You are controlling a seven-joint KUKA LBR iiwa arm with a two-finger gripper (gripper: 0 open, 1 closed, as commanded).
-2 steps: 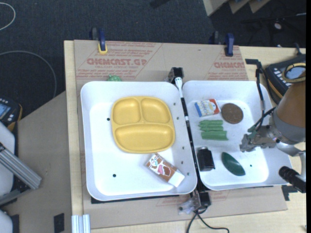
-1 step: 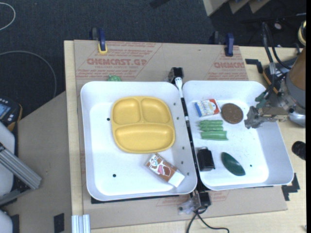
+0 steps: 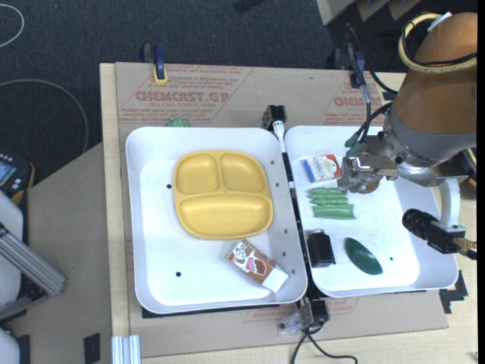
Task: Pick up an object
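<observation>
1. Left bin point(image 3: 144, 226): a yellow divided plate point(image 3: 223, 193) is lying at its centre; a brown-and-white packet point(image 3: 258, 265) is sitting near the front right corner.
2. Right bin point(image 3: 424, 275): a blue-and-white packet point(image 3: 321, 167), a green bean bundle point(image 3: 331, 202), a black block point(image 3: 319, 249) and a dark green oval piece point(image 3: 364, 256) are resting inside.
3. Gripper point(image 3: 356, 180) is hovering just above the beans' right end; finger spacing cannot be told.

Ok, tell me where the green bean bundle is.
The green bean bundle lies in the right bin, near its left side, just below the gripper and the small snack packet, above the black block.
</observation>
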